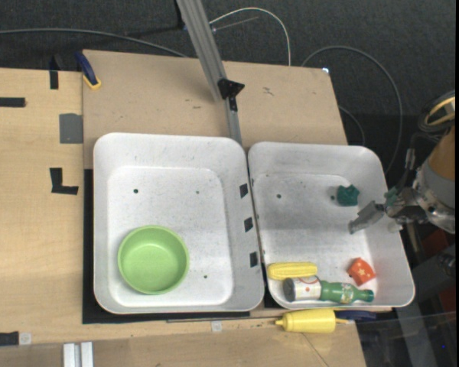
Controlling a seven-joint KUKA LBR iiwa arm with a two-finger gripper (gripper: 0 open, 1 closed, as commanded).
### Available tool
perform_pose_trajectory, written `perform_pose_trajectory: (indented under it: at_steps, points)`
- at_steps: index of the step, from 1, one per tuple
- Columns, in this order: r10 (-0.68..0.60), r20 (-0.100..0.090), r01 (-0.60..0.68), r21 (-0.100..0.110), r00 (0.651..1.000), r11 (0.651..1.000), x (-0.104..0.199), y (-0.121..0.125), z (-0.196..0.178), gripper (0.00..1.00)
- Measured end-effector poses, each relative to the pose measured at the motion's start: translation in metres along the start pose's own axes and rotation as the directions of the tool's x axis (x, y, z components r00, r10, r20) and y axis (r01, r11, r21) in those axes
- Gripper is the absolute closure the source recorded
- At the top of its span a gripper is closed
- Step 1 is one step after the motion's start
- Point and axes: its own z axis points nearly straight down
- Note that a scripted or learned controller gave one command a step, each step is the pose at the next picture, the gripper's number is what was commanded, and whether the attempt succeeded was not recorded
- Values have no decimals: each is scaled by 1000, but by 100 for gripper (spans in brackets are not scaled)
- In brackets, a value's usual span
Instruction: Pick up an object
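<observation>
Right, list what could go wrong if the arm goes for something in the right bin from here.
1. The green bottle, yellow corn cob and orange piece lie crowded in the right bin's near corner, so the claw may nudge a neighbour or catch two things.
2. The bottle lies along the bin's near wall, which could block a finger.
3. The small dark green object looks easy to push aside instead of gripping.

Tan table; black tape marks at left; grey pole slanting above; yellow object, perhaps bottle, at table's front edge.
</observation>
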Motion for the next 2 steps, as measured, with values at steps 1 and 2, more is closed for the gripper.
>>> perform_pose_trajectory:
  at_steps: [1, 2]
  points:
    - [0, 0, 0, 0, 1000, 1000, 0, 0, 0, 0]
    - [1, 0, -1, 4, 1000, 1000, -2, -2, 44, 0]
